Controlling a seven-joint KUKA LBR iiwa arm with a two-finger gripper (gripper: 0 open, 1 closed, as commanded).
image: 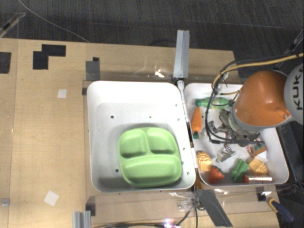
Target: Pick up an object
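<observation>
Light green sectioned tray [149, 156] in left white bin [102, 103]; orange carrot [195, 119], yellow corn [204, 161], red piece [216, 175], green piece [239, 168] in right bin [280, 167].

Two shallow white bins sit side by side on the wooden bench [42, 141] — the left bin [102, 108] carries a green sectioned tray [149, 156] toward its near edge, the right bin [280, 167] beside it.

A pale wooden desk [42, 141] spreads out beneath, its surface marked with a few black squares [49, 55] near the far left and small white patches [51, 198]. Beyond its far edge lies dark grey carpet [118, 8], crossed by a thin pale cable [52, 25]. Grey metal brackets [181, 53] stand at the desk's middle.
</observation>
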